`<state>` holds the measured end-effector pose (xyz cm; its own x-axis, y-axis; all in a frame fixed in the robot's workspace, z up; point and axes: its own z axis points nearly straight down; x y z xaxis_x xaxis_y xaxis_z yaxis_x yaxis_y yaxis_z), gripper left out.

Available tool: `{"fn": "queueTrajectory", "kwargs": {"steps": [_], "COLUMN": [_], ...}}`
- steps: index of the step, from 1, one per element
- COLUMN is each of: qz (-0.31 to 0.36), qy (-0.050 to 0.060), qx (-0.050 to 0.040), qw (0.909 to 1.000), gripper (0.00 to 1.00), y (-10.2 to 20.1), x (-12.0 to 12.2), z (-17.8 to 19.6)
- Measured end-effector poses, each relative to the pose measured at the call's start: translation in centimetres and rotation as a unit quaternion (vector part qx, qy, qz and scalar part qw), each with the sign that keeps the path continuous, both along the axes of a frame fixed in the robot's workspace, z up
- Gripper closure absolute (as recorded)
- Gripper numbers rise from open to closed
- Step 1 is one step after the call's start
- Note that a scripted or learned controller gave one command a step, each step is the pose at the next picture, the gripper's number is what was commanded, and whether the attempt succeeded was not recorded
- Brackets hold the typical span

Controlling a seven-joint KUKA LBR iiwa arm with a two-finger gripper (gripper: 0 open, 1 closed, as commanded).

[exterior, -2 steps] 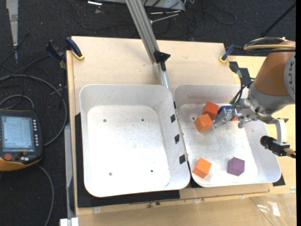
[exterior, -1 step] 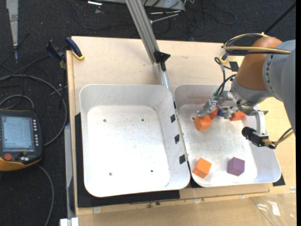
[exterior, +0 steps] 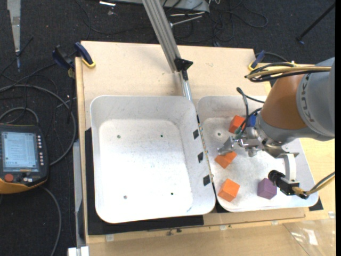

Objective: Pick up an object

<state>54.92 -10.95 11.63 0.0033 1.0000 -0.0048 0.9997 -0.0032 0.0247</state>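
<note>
The right bin [exterior: 301, 159] holds three orange blocks and one purple block. One orange block [exterior: 236, 124] lies at the back, partly behind the arm. A second orange block [exterior: 225, 159] sits mid-bin, and a third [exterior: 229, 189] lies near the front rim. The purple block [exterior: 266, 188] rests at the front right. My gripper [exterior: 235, 144] hangs low over the bin between the back and middle orange blocks, just above and to the right of the middle one. Nothing is visibly lifted off the bin floor.
The left bin [exterior: 106, 143] stands beside the right one, sharing a rim with black tabs [exterior: 202, 156]. A slanted metal pole [exterior: 165, 33] crosses the back of the bench. A black fitting with cables [exterior: 281, 182] hangs off the arm near the purple block.
</note>
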Motion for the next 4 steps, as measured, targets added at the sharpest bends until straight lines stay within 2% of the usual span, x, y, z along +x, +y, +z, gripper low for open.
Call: {"fn": "queueTrajectory", "kwargs": {"steps": [1,2,3,4], "qz": [0.001,0.001,0.001,0.001], "qy": [-0.006,-0.005,0.013,0.014], "qx": [-0.0012,0.0012,0.0027,0.003], "qw": [1.0,1.0,0.9999,0.9999], "gripper": [0.0,0.0,0.0,0.0], "y": [-3.2,-1.4,-1.6,0.6], "x": [5.8,5.1,6.0,2.3], "z": [-0.4,-0.5,-1.9,-2.1]}}
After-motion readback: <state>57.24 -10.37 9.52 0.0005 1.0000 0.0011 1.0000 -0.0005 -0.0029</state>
